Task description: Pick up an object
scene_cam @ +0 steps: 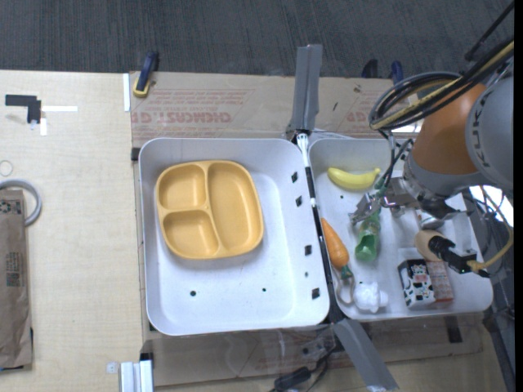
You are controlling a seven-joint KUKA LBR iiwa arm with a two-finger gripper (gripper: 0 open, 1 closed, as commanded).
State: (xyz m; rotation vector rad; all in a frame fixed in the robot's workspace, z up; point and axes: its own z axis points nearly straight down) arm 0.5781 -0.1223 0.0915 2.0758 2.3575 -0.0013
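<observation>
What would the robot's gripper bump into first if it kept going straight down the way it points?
Probably the green bottle. The gripper points down into the right bin, its tips just above that bottle. The banana lies off to the side. Height is hard to judge from above.

A light wooden bench (73, 219) fills most of the view, and behind its far edge lies a dark grey carpet floor (204, 15). A sheet of brown cardboard (221, 109) with red print lies flat along the far edge. A blue clamp (146, 73) grips that edge. Near the bench's left edge lies a brown paper bag (13, 276). The light is even and soft.
</observation>
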